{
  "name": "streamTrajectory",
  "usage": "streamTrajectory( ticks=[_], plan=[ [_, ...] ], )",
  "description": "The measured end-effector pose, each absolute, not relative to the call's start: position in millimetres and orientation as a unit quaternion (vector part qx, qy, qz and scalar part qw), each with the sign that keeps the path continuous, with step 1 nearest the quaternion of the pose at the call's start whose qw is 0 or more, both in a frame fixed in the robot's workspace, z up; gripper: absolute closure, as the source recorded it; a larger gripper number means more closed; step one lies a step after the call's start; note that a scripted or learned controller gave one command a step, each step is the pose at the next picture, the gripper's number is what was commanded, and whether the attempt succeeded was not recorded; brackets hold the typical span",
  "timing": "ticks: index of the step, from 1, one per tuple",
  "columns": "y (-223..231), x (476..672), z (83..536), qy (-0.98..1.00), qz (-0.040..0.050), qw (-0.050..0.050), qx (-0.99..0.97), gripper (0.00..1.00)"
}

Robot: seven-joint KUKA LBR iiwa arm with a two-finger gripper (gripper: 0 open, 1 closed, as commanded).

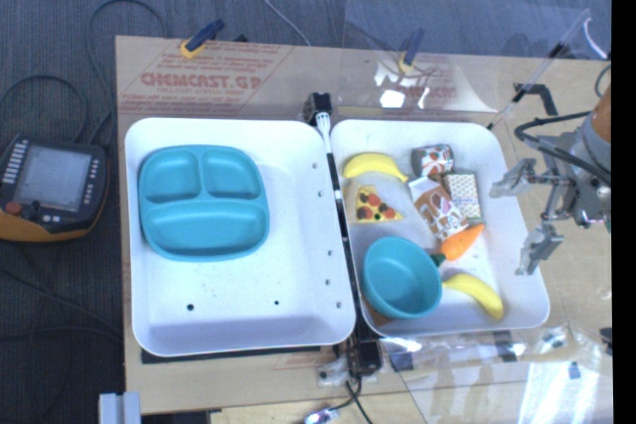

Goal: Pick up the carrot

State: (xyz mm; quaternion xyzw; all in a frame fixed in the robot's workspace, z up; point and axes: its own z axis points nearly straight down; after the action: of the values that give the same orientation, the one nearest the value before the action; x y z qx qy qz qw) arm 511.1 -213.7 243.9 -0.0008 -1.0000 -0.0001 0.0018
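Hovering at frame right, my gripper (pixel 534 213) has its jaws apart, holding nothing; carrot (pixel 462 241) untouched in right bin (pixel 517 298); grasp not begun.

My bench (pixel 199 79) carries two white bins: the left bin (pixel 298 213) and the right bin (pixel 507 174), touching side by side.

Red print "CHEMCAST GP" on brown protective sheet (pixel 199 80) behind bins; snack pack print unreadable.

left bin (pixel 199 313): blue divided tray (pixel 204 201) | right bin (pixel 497 149): blue bowl (pixel 400 278) 7 o'clock, bananas (pixel 373 166) 11 o'clock, (pixel 475 292) 5 o'clock, pizza slice (pixel 375 205) 9 o'clock
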Motion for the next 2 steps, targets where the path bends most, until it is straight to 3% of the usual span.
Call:
streamTrajectory(
  ticks=[1, 2],
  plan=[
    [-196.4, 550.3, 123.0, -0.997, 0.0044, -0.018, -0.073, 0.0],
    [-199.2, 545.0, 109.3, -0.997, 0.0061, -0.039, -0.066, 0.0]
  ],
)
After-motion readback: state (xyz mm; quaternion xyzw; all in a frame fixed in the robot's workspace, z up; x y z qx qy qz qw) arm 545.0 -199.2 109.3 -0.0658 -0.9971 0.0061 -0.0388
